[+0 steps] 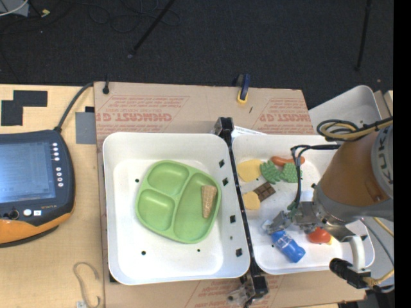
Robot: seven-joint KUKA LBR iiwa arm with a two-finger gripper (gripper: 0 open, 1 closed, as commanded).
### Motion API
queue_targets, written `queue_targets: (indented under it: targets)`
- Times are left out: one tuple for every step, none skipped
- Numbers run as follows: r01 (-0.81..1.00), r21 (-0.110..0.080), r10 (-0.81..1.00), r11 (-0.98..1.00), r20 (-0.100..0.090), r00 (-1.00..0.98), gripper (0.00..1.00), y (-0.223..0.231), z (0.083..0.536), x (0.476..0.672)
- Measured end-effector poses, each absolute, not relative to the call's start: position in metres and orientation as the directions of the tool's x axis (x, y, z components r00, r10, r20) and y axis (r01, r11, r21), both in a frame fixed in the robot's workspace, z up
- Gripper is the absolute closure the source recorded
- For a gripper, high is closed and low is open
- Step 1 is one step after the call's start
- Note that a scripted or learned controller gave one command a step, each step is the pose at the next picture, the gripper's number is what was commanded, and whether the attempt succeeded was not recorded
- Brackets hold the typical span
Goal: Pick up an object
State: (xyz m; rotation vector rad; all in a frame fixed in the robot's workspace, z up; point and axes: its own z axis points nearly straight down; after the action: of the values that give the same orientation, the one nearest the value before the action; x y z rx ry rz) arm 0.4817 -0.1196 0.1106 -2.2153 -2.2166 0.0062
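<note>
My gripper (280, 222) sits low in the right bin (257, 262); can't tell its state, it's small and blurred. Blue bottle (288, 246) lies tilted just below it, maybe touching. Red piece (319, 237) beside my wrist, partly hidden by my arm.

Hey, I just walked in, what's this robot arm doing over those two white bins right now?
The arm reaches into the right bin among a scatter of small toys. Its gripper sits low, just above a blue bottle-like object and beside a red piece. Whether anything is grasped cannot be told. Yellow pieces, a brown bar and a green-and-orange toy lie further back. The left bin holds a green divided plate with a tan wedge on it.
</note>
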Motion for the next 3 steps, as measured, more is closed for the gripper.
queue_targets:
  targets:
    - [1.0, -0.005, 1.0, 0.001, 0.002, -0.001, 0.0, -0.117, 0.086, 0.481]
    - [1.0, -0.002, 1.0, -0.008, 0.002, 0.008, 1.0, -0.12, 0.098, 0.482]
    - [1.0, 0.001, 1.0, -0.007, 0.0, 0.007, 1.0, -0.128, 0.155, 0.476]
